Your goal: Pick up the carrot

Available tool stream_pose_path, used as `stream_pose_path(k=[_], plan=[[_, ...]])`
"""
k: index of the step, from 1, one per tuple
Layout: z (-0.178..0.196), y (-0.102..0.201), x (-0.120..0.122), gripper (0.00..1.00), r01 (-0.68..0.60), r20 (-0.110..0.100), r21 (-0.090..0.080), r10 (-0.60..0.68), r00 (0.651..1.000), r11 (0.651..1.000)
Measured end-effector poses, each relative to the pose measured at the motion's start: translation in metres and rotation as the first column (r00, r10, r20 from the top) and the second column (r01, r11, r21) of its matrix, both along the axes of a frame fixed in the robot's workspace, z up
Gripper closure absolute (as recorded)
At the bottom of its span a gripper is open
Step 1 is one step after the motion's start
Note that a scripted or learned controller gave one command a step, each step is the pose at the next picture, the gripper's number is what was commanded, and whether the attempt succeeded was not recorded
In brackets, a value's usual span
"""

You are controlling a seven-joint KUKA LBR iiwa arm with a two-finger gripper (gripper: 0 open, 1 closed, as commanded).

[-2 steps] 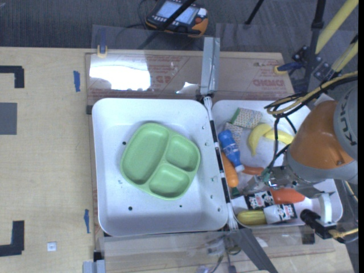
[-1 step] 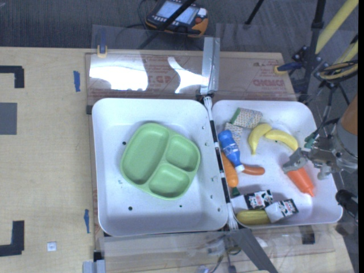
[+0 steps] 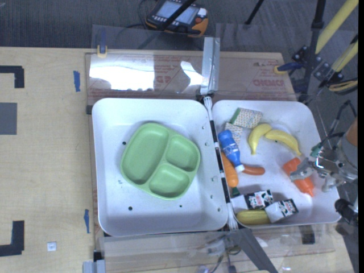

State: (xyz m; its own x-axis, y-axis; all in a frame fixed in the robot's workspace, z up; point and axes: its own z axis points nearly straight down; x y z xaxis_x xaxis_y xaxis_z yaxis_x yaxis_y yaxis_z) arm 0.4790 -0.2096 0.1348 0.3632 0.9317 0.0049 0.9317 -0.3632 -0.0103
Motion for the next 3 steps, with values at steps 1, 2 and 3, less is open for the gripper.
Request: stream_pose_path(k=[1, 2, 3], plan=[[0.042, -0.006, 0.000, 0.00, 0.082, 0.005, -0.010, -0.082, 0.997, 0.997], [0.050, -0.006, 0.001, 1.00, 0.078, 0.003, -0.011, -0.078, 0.997, 0.997], [0.103, -0.005, 0.028, 1.00, -0.250, 0.007, -0.011, 0.250, 0.968, 0.968]])
